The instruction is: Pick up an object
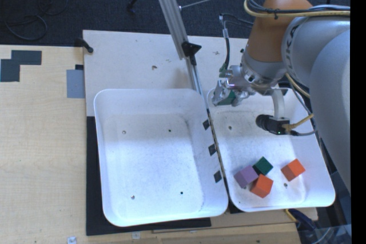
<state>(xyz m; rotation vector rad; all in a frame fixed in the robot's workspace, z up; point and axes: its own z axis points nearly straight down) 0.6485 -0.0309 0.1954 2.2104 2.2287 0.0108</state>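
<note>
The gripper [226, 95] hangs over the far left corner of the right bin [240, 128], close to the divide between the two bins. Something small and green [231, 99] shows at its tip, but whether the fingers are clenched on it or released cannot be told. Four blocks lie at the right bin's near edge: purple block [246, 175], dark green block [263, 166], and two orange blocks [262, 186] [293, 170].
</note>
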